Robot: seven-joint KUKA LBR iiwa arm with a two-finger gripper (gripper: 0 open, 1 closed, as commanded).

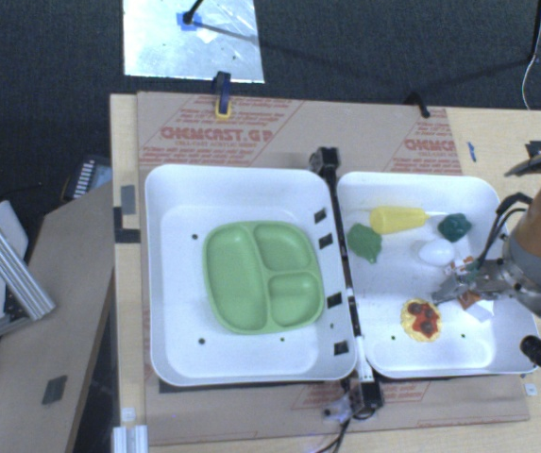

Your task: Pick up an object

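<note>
Five small toys sit in the right bin (485, 196); nearest is the pizza slice (421, 319), just left and below the gripper (461, 289), whose grip I cannot tell.

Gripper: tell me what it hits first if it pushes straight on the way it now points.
The gripper points leftward over the right bin. Straight on, it would probably meet the yellow-and-red toy first, with the white egg-like object just off that line; depth is unclear.
</note>
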